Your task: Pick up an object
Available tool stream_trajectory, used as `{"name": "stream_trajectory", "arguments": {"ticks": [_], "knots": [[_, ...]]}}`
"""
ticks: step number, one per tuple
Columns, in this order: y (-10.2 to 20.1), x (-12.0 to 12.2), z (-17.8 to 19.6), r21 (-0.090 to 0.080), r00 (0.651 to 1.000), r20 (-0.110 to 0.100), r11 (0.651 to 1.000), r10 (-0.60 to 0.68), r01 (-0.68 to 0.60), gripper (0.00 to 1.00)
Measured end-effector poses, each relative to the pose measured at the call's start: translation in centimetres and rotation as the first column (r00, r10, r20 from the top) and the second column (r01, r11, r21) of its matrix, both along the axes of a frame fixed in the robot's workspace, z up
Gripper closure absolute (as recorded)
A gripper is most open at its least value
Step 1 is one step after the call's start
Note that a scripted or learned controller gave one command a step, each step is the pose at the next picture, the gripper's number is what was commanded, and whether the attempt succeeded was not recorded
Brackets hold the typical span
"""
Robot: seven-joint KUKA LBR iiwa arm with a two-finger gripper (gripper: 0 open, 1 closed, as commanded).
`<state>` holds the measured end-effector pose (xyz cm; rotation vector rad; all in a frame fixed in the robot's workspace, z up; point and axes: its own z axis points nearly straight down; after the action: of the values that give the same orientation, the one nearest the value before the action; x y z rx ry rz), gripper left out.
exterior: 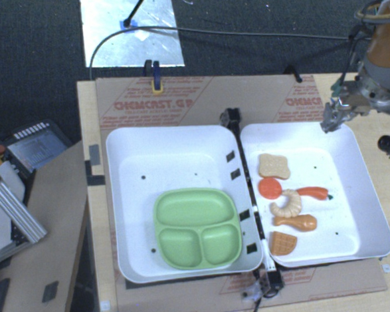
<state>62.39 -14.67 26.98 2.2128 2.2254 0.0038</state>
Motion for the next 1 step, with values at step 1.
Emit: {"name": "stream_trajectory", "arguments": {"ticks": [1], "knots": [[5.47,0.91,0.36,0.002,1.0,-0.001,1.0,0.003,-0.003,1.0]]}}
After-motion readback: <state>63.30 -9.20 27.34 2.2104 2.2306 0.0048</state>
